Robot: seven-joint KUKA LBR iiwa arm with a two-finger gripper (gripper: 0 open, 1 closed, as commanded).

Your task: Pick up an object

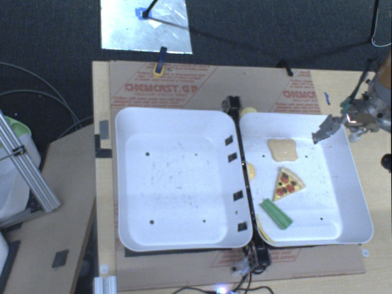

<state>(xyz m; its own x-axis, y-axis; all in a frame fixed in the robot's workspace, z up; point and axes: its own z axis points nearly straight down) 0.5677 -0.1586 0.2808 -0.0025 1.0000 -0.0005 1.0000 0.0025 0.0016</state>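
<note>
while the gripper hangs over the right bin, i cannot tell its state; nearest it lies the tan toast, with the pizza slice and green stick farther off.

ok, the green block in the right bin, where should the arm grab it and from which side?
Take the green block across its narrow width near mid-length, coming straight down from above. It lies flat and runs diagonally, so the fingers should turn to straddle the long sides. The pizza slice sits close by its upper end, so mid-length leaves room. The end effector is over the bin's far right edge.
</note>
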